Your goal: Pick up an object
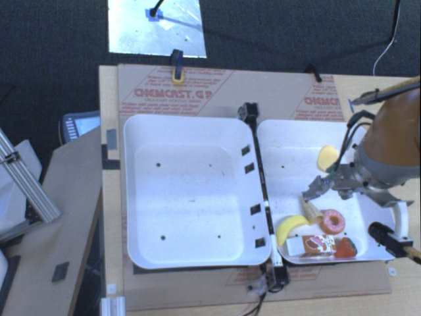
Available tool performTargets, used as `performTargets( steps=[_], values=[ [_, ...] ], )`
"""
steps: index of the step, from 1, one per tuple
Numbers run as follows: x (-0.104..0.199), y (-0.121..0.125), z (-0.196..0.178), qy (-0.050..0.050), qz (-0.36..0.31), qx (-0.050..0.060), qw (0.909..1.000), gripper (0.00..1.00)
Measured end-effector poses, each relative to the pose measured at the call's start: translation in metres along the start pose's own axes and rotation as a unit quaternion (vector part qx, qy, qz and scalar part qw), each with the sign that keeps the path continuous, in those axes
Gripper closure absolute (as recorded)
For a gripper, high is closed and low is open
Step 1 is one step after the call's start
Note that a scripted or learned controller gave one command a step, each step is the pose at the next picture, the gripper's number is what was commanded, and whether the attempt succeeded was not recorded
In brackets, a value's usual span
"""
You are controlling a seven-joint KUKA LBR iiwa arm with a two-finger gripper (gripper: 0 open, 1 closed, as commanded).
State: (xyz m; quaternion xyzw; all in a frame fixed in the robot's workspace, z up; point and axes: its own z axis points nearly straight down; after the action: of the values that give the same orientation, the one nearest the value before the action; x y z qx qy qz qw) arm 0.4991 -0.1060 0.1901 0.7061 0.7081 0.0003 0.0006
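You had the arm [388, 143] reaching in from the right edge, its orange band bulking over the far right side of the right bin [283, 143] and the grey wrist below it angled down and to the left. The hand [318, 188] hung low over the middle of that bin, its dark fingertips pointing toward the bin's lower left area. You could not tell from this slanted view how far apart the fingers were, and nothing showed clearly between them. The objects lay grouped in the near part of the right bin. A yellow round piece [327, 157] sat just above and right of the hand, partly against the wrist. A tan stick-shaped item [310, 210] lay just below the fingertips, close to them, though whether they touched it was unclear. Beside it sat a pink ring like a doughnut [333, 222], and a banana [291, 227] curved to the left of both. A flat red and white packet [320, 245] rested along the near wall, with a small red item [346, 247] at its right end. The left bin [191, 189] stood beside it on the table [217, 87].
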Motion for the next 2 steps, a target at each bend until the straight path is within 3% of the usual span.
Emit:
performTargets(
  steps=[1, 2],
  values=[
    [0.066, 0.058, -0.04, 0.001, -0.005, -0.004, 1.0, 0.0],
    [0.045, 0.073, 0.008, 0.0, 0.001, 0.001, 1.0, 0.0]
  ],
)
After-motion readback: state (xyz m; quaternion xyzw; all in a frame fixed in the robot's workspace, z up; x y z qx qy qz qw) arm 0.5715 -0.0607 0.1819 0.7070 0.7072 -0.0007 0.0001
